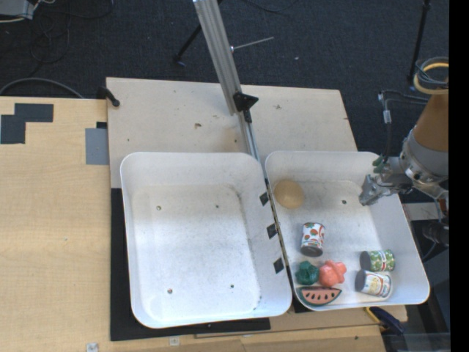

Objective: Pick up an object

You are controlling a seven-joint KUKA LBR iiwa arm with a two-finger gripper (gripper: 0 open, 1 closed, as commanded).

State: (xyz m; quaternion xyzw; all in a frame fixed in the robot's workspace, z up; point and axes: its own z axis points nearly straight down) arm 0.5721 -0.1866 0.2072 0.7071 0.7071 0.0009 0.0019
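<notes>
Legible text: none. Labels on the spotted can [312, 238], green can [378, 260] and yellow can [374, 284] too small to read.

Right bin [344, 169] holds ball [289, 194] behind can [312, 238], 2 jars [377, 273] right

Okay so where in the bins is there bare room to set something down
The left bin is bare floor. In the right bin, there is room between the ball and the gripper. Its near end is crowded: cans, watermelon slice.
</notes>
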